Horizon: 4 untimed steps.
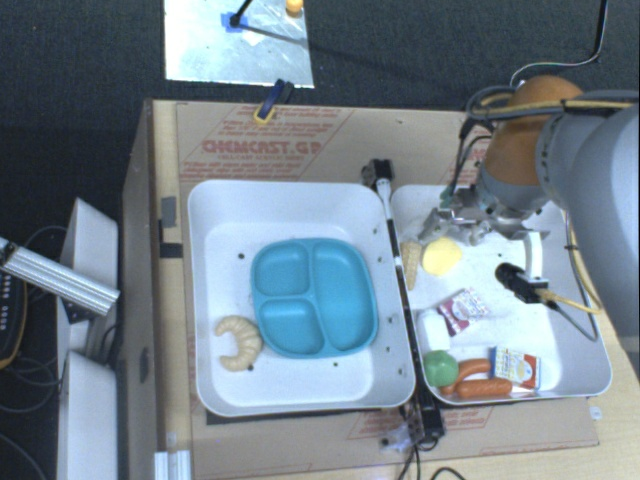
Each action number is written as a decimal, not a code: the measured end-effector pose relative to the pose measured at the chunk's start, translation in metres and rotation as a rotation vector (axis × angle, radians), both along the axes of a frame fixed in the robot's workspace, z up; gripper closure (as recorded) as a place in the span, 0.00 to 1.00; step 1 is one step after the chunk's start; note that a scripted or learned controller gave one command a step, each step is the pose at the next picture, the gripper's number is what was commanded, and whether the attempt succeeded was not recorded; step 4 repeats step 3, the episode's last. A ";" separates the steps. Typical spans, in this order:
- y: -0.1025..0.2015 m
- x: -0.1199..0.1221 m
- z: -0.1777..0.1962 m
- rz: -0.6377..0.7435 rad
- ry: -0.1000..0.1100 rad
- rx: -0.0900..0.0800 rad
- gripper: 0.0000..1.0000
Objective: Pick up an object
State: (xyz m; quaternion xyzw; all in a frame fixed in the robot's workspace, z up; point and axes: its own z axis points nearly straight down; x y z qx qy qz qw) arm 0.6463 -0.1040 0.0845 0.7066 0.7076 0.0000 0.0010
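Directly below gripper (452, 224), yellow ball (442, 257), touching

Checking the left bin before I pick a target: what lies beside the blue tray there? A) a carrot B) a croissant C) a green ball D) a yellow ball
B: the croissant lies in the left bin at the lower left corner of the blue tray; the other three things sit in the right bin.
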 end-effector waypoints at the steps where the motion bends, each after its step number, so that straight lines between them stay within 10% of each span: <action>1: -0.007 0.023 0.001 0.002 -0.002 0.001 0.00; 2: 0.015 -0.011 0.001 0.000 -0.002 0.000 0.00; 3: 0.015 -0.010 0.012 0.001 -0.004 0.000 1.00; 4: 0.015 -0.010 0.012 0.001 -0.004 0.000 1.00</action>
